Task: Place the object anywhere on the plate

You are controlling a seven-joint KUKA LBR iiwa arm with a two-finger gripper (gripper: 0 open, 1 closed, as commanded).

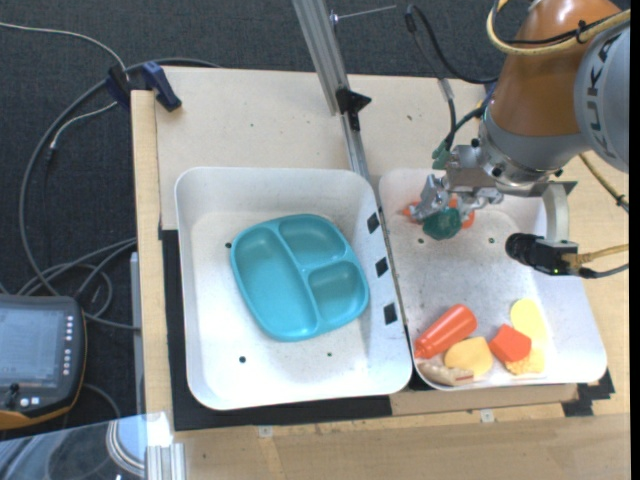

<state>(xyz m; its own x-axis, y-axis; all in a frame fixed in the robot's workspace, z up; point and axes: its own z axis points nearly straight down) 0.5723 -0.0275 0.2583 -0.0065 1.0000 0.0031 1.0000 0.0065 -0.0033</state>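
Observation:
A teal plate (262, 260) with three compartments lies in the left bin (200, 268), slightly left of that bin's middle. At the far end of the right bin (470, 278), my gripper (436, 208) hangs directly over a small dark-green toy with orange parts (444, 225). The gripper's metal body covers the top of the toy. The toy is about a hand's width to the right of the plate, past the wall between the two bins.
Near the right bin's front edge lie an orange carrot-like piece (445, 330), a yellow piece (470, 356), an orange-red block (511, 344) and another yellow piece (528, 318). A metal post (330, 58) rises behind the bins. A black cable connector (535, 251) hangs beside the wrist.

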